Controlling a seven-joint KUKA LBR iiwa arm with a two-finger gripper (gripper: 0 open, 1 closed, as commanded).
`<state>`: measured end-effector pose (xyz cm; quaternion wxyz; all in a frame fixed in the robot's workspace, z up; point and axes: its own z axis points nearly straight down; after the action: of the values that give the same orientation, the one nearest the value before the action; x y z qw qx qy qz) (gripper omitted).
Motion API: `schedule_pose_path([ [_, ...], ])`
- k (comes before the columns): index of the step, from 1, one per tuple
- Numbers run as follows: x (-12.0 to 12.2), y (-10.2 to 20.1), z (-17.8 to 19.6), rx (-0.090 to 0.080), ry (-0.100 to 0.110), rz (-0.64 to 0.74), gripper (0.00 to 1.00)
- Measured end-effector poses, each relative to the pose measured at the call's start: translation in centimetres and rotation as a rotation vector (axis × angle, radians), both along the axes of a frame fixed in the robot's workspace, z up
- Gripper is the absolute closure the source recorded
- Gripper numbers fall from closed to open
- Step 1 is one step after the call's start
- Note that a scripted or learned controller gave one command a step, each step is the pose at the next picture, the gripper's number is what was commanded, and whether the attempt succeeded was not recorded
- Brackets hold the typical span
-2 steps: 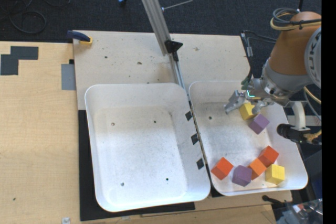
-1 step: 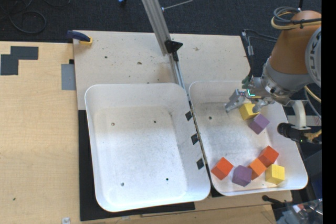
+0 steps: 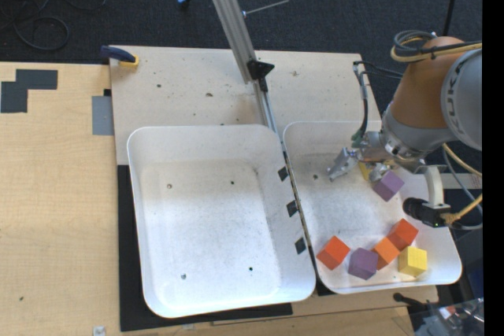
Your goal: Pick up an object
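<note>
My gripper (image 3: 340,166) hangs over the upper middle of the right bin (image 3: 331,134), reaching in from the right under the orange-banded wrist. A light purple cube (image 3: 387,186) lies just right of it, below the wrist; I see nothing held. Along the bin's front edge sit a red-orange cube (image 3: 334,252), a darker purple cube (image 3: 363,263), an orange cube (image 3: 386,249), a second red-orange cube (image 3: 403,234) and a yellow cube (image 3: 413,260), packed close together.
The left bin (image 3: 157,145) adjoins the right one, with black clips (image 3: 291,208) along the shared wall. A slanted aluminium post (image 3: 232,16) rises behind the bins. A blue and yellow clamp (image 3: 120,55) lies at the bench's back left corner.
</note>
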<state>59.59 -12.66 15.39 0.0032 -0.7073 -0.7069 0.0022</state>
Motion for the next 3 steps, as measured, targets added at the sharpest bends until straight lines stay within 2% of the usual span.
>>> schedule_pose_path([
  [1, -0.82, 0.29, -6.14, 0.000, 0.000, -0.001, 0.00],
  [2, -0.80, 0.21, -6.19, 0.000, -0.005, -0.007, 0.00],
  [3, -0.83, 0.09, -5.20, 0.001, -0.004, -0.014, 1.00],
])
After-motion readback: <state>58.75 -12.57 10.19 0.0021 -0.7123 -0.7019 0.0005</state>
